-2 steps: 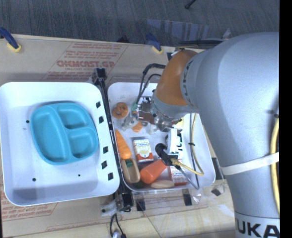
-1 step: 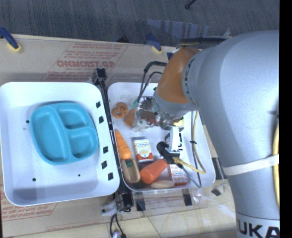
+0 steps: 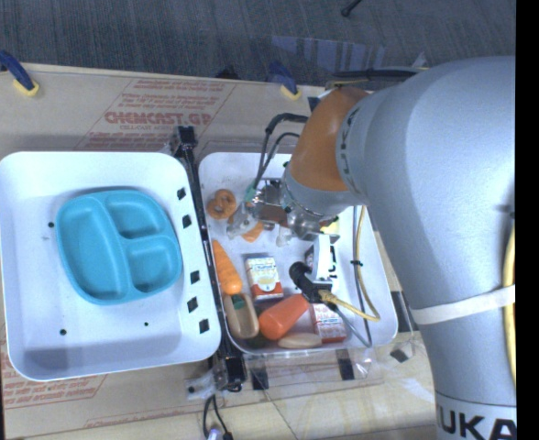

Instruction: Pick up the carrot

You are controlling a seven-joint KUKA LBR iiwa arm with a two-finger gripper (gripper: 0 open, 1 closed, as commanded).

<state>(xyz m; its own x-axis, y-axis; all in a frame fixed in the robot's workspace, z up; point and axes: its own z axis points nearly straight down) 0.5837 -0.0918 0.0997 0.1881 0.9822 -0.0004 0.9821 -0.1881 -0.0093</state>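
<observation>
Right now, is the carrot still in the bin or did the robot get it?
In the bin. The carrot lies flat along the left wall of the right bin, with the gripper above and to its right, not around it.

Even, bright overhead light; soft shadows, slight blur, mild glare on white bins [image 3: 31, 337].

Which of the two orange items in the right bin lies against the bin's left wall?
The carrot, slim and tapered, along the left wall; the stubbier orange cylinder lies mid-bin.
</observation>
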